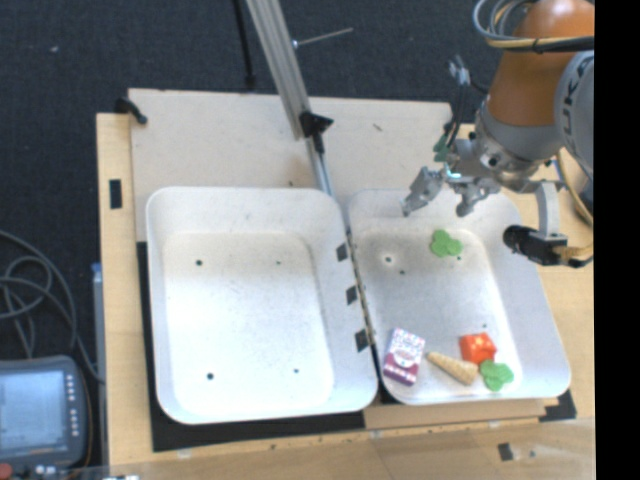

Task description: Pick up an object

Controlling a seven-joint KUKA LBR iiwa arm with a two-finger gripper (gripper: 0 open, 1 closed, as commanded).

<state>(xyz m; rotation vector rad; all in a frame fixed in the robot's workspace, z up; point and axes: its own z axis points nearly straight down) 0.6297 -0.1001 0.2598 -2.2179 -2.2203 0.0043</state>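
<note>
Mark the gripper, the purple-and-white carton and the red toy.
gripper [441, 206]: camera view, midway between its fingertips.
purple-and-white carton [403, 355]: camera view, its top face.
red toy [477, 348]: camera view, its middle.

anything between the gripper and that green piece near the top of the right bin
Nothing. In the camera view the gripper hangs just above the green piece, with bare white bin floor between them.
</note>
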